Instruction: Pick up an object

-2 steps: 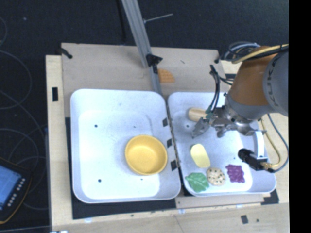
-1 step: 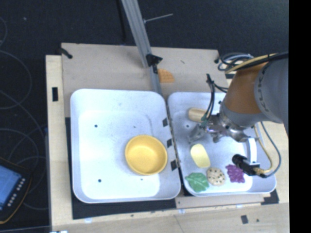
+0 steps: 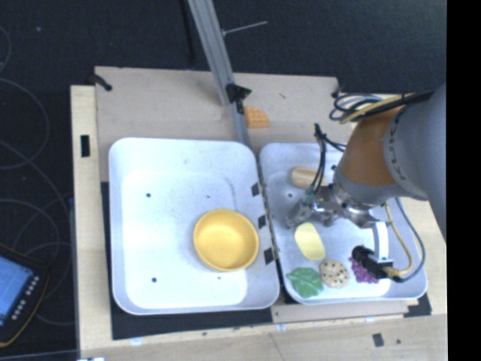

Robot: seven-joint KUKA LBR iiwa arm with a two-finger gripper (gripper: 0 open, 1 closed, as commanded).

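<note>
- The gripper (image 3: 307, 215) hangs low in the right bin (image 3: 276, 164), just above the lemon (image 3: 309, 241); its grip cannot be told.
- Past the lemon, toward the near rim: leaf (image 3: 304, 280), cookie (image 3: 334, 273), grapes (image 3: 365, 271).
- Beyond the lemon, a tan cylinder (image 3: 303, 176).
- Left of the lemon, a yellow bowl (image 3: 225, 239) sits in the left bin (image 3: 150, 171).

Even overhead light, white bins (image 3: 180, 164) bright and nearly washed out – faint glare, soft short shadows, dark floor (image 3: 45, 36) beyond the tabletop (image 3: 150, 104), overall slight blur, coarse grain
</note>
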